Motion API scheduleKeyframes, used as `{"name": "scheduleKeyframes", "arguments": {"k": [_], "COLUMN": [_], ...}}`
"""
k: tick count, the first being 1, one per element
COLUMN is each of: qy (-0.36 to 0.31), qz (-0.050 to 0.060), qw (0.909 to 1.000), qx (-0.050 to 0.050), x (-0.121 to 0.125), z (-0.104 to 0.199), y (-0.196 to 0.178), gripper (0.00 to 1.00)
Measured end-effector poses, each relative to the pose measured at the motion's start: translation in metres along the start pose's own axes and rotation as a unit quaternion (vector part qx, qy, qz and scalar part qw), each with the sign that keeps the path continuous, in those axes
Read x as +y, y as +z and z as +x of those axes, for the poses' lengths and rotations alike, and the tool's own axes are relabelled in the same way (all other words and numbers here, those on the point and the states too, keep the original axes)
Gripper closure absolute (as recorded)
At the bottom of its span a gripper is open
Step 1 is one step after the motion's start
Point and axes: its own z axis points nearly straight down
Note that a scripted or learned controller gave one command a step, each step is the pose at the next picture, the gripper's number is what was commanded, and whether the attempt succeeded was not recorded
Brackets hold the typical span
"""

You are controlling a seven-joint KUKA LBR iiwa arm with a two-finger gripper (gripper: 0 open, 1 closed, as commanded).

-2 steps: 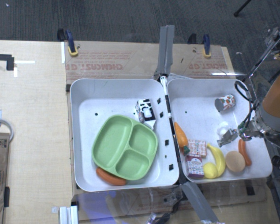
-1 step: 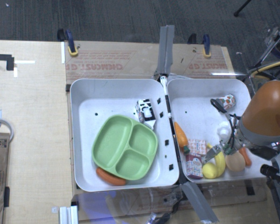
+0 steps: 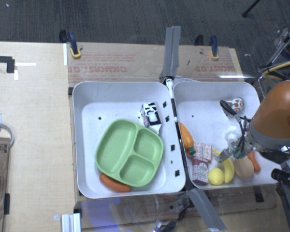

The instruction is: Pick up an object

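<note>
My gripper (image 3: 230,152) is low in the right bin (image 3: 210,88), near its front right. It hangs just above a yellow banana (image 3: 228,171), with a lemon (image 3: 216,177) to that fruit's left. A beige egg-shaped thing (image 3: 244,168) and a small orange carrot (image 3: 254,162) lie just right of the gripper. To its left are a red packet (image 3: 203,152) and a pink packet (image 3: 199,171). A bigger carrot (image 3: 186,135) lies by the bin's left wall. Nothing shows held in the gripper.
A small patterned cup with a black handle (image 3: 232,105) sits at the back right of the right bin. The left bin (image 3: 87,110) holds a green divided plate (image 3: 129,152), a black-and-white carton (image 3: 150,114) and an orange sausage (image 3: 114,183) under the plate's front edge.
</note>
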Motion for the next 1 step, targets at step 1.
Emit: {"name": "scheduleKeyframes", "arguments": {"k": [1], "qy": [-0.029], "qz": [0.0], "qw": [0.9996], "qx": [-0.001], "x": [0.0443], "z": [0.0877], "y": [-0.163], "gripper": [1.0]}}
